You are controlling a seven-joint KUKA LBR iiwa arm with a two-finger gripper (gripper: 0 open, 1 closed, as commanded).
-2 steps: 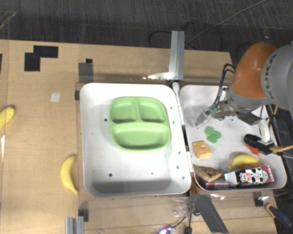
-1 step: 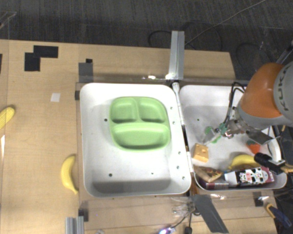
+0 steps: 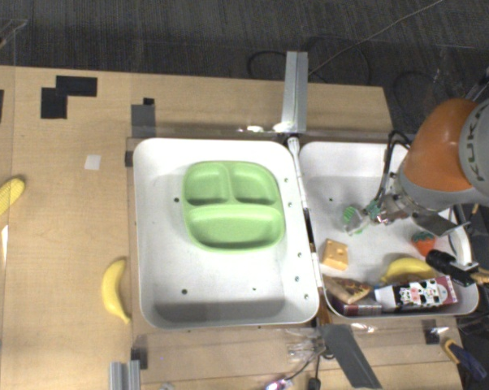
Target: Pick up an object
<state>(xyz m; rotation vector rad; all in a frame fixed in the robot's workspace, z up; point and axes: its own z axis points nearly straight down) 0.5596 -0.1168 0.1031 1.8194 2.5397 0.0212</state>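
The arm reaches into the right bin (image 3: 342,165) from its right side, and the hand (image 3: 380,212) hangs low near the middle of that bin. Just to the hand's left lies a small green piece (image 3: 351,216), close to it and perhaps touching; this looks like the thing being picked. Whether the hand is open or closed, and whether it has hold of anything, I cannot tell, since the wrist hides it.

The rest of the bin's things are crowded along its near edge: a tan cracker-like square (image 3: 335,255), a banana (image 3: 407,267), a flat printed packet (image 3: 415,294) and a small orange thing (image 3: 424,238) on the far right side. The left bin (image 3: 147,218) holds a green divided plate (image 3: 231,203).

The main risk, as I judge it, is a miss. The green piece is small and lies flat, so the hand may close beside it, or nudge it away across the smooth bin floor. If it is caught only by an edge, it could slip out on the lift. A descent too deep would press the hand into the bin floor.
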